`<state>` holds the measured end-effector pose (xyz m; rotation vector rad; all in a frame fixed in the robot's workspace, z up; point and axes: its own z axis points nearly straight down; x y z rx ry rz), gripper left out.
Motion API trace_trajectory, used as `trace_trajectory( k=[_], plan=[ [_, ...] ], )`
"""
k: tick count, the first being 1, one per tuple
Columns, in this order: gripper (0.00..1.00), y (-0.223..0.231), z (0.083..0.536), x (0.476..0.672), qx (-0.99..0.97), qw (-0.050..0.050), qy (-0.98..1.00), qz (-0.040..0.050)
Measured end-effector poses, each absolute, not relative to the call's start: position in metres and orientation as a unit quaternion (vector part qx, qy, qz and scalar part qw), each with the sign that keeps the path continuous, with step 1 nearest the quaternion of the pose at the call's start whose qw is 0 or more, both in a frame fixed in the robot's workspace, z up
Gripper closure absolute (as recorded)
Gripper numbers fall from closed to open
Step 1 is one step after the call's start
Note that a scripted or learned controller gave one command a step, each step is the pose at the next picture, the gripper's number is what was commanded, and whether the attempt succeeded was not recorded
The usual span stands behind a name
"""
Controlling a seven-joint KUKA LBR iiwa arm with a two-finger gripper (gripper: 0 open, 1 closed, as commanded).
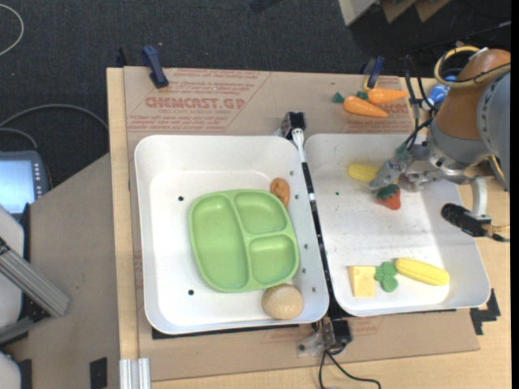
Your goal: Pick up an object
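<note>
While its grip state cannot be told, the end effector hangs directly over a red toy.

Red toy — half under gripper

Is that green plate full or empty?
Empty. The green plate shows bare compartments; the round bun lies beside it, in the bin.

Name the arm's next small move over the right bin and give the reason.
Probably a short, straight descent onto the small red toy strawberry. The tool sits right over it in the right white bin, with the yellow toy piece just to its left. Whether anything is gripped yet can't be made out, so lowering squarely onto the red piece before lifting seems the safest step.
</note>
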<state>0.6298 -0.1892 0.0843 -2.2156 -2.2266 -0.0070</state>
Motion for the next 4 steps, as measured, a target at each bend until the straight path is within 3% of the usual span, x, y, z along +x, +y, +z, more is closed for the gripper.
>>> trace_trajectory(
  k=[1, 2, 3, 4],
  plan=[
    [1.0, -0.191, 0.096, 0.627, -0.706, -0.002, -0.708, 0.0001],
    [0.0, -0.191, 0.095, 0.627, -0.706, -0.001, -0.708, 0.0004],
    [0.0, -0.179, 0.084, 0.583, -0.707, 0.003, -0.707, 0.0012],
    [1.0, -0.18, 0.096, 0.587, -0.706, -0.002, -0.708, -0.0006]
  ],
)
